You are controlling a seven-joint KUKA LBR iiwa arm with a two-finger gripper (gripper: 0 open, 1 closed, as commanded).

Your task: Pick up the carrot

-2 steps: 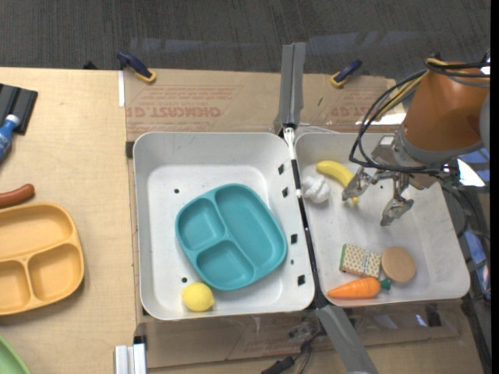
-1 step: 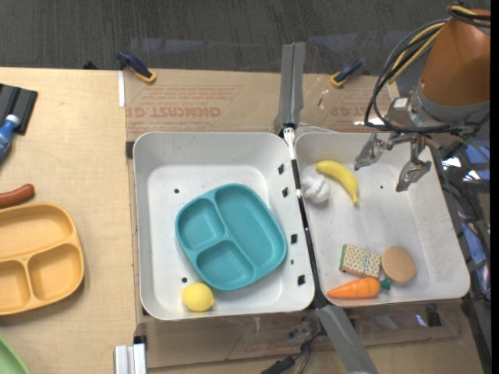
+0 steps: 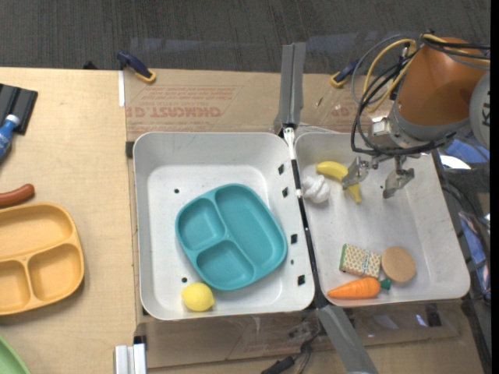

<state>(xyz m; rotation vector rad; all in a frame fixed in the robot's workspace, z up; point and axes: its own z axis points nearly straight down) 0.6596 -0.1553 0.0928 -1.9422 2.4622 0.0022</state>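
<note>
So the carrot [image 3: 355, 289] sits at the lower edge of the right bin [image 3: 437, 232], beside a cracker-looking block [image 3: 360, 261]. The gripper [image 3: 377, 181] hangs spread and empty higher up by the banana [image 3: 333, 170], probably not lined up yet.

Robot lab: cabled arm [image 3: 437, 92] over cardboard-lined bench [image 3: 62, 131], white bins [image 3: 148, 209], toy food, clamps [image 3: 136, 66].

The arm [image 3: 448, 84] is cut off at the right edge; the orange tray [image 3: 35, 259] at the left.
</note>
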